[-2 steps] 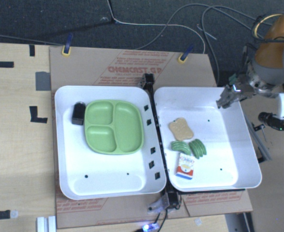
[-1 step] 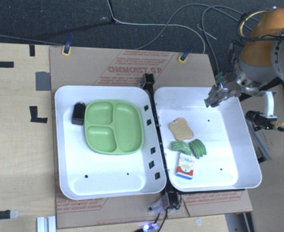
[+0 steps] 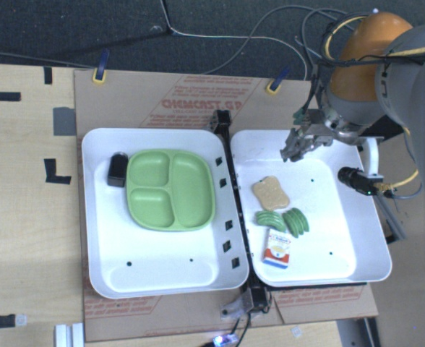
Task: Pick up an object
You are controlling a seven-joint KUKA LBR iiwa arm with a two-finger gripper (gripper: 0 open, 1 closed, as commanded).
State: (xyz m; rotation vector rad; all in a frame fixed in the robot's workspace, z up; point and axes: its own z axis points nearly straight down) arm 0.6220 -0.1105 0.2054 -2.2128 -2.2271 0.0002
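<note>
Grey arm (image 3: 371,63) reaching from right, end effector (image 3: 297,147) over right bin (image 3: 357,255), closure unclear.

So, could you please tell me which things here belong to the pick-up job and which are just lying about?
For the job:
gripper
tan bread-shaped slice
green pea pods
small red, white and blue carton

Lying about:
green divided plate
small black block
blue and yellow clamps

A green divided plate (image 3: 171,190) (black block (image 3: 117,170) beside it) sits in the left bin (image 3: 104,266).
</note>
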